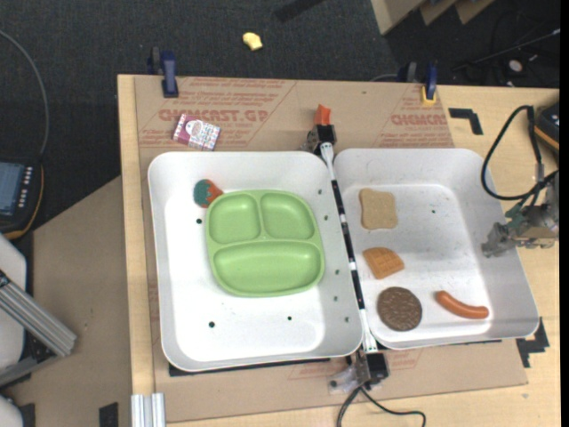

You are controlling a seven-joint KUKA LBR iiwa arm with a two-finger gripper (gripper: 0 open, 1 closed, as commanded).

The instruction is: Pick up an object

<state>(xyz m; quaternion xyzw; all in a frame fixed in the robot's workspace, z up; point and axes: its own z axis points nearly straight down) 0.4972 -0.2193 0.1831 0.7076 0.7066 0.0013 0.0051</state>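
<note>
The right bin (pixel 444 172) holds four pieces of toy food. A tan slice of bread (pixel 379 208) lies near its back left. In front of that lies an orange waffle-like square (pixel 383 261), and a round brown patty (pixel 399 309) sits at the front. A reddish sausage (pixel 461 305) lies at the front right. In the left bin (pixel 178 283) a green divided plate (pixel 263 241) lies flat, with a small red and teal object (pixel 207 192) touching its back left corner.
A small grey device with black cables (pixel 517 229) sits at the right bin's right rim. A metal divider with clamps (pixel 342 238) runs between the bins. On the cardboard behind the left bin lies a pink packet (pixel 196 132). Blue clamps (pixel 166 71) hold the board's back edge.
</note>
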